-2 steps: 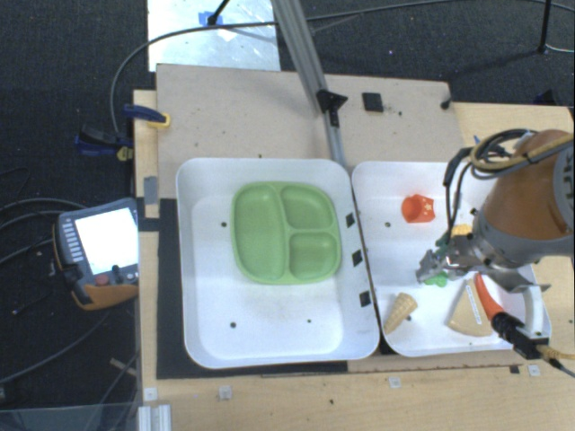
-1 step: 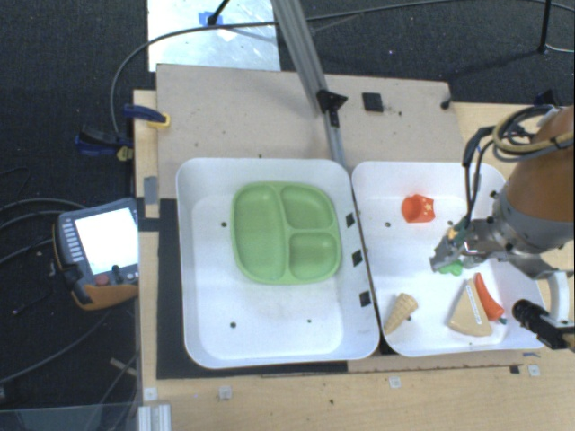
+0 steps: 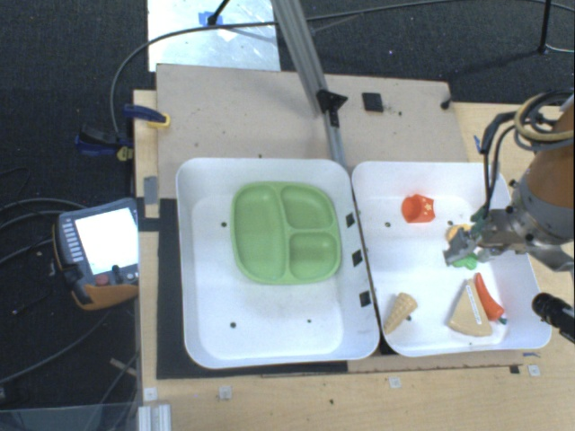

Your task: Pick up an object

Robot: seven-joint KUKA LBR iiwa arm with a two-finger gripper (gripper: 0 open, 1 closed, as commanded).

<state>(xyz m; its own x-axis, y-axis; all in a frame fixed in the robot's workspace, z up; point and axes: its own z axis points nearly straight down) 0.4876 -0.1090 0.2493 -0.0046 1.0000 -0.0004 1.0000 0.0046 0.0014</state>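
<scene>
Your gripper (image 3: 463,248) is hanging low over the right bin (image 3: 431,330), at that bin's right-hand side, and you cannot tell how far it is open; a small green piece (image 3: 465,260) is showing just at its tip, and whether that piece is gripped or merely lying beneath is not clear. The arm (image 3: 548,196) is reaching in from the right, its grey wrist lying nearly level and pointing left, with the orange band sitting above it and dark cables looping over the top.

Nearest you in that bin, a tan wedge with a red strip along one edge (image 3: 476,308) is lying by the front right corner, and a pale cone-shaped piece (image 3: 401,311) is lying near the front left. Further back, an orange-red object (image 3: 418,208) is resting apart from the gripper, toward the bin's rear.

In the left bin (image 3: 207,330), a green divided plate (image 3: 287,233) is sitting flat, toward the back.
</scene>
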